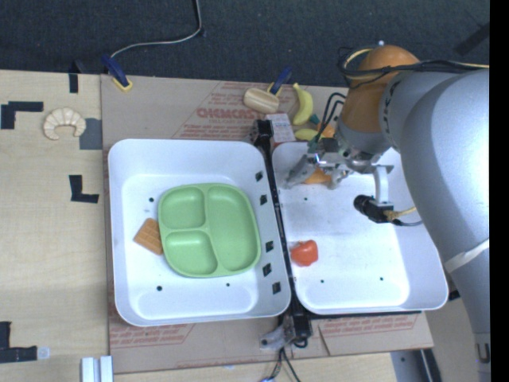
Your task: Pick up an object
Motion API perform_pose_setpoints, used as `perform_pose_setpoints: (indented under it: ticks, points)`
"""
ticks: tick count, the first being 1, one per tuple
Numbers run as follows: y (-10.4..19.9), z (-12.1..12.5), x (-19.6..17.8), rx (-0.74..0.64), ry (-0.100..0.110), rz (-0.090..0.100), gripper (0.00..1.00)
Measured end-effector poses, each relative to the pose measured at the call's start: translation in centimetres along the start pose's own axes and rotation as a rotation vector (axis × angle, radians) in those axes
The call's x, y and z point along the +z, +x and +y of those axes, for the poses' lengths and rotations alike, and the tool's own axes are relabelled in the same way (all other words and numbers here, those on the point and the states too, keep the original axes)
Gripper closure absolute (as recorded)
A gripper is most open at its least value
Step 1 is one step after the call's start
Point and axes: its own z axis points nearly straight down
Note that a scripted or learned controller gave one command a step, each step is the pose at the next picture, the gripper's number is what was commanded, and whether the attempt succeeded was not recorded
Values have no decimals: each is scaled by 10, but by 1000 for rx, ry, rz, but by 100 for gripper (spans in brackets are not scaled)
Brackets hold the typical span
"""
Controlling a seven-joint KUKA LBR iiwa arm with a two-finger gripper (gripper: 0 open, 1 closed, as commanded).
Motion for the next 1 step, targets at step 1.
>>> perform_pose_setpoints:
  ticks: [1]
  points:
    - [-1, 0, 0, -2, 1, 3, 0]
